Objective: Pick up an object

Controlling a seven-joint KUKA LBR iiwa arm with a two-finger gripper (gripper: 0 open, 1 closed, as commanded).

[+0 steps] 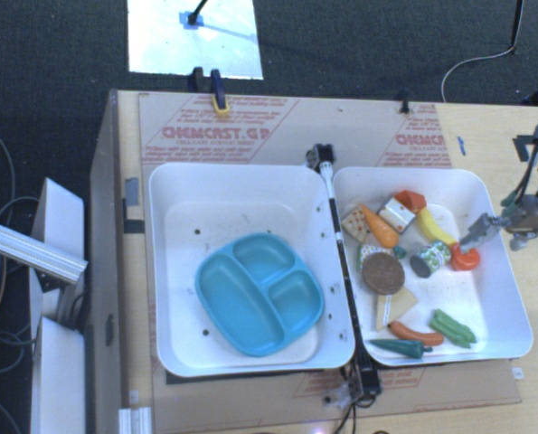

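Observation:
The right white bin [508, 283] holds several toy foods. Among them are an orange carrot [380, 227], a yellow banana [434, 226], a white and red box [397, 213], a grey-green can [429, 260], a brown round cookie [383, 273] and a red round piece [466, 259]. My gripper [479, 231] reaches in from the right edge, low over the bin's right side. It sits just above the red round piece and right of the banana. Nothing shows held in it.
In the left white bin [174, 242] lies a blue divided plate [259, 292]. Near the right bin's front are a cheese wedge [395, 307], an orange sausage [416, 334], a green pepper [454, 327] and a dark green chili [397, 346]. A black bar [336, 242] runs between the bins.

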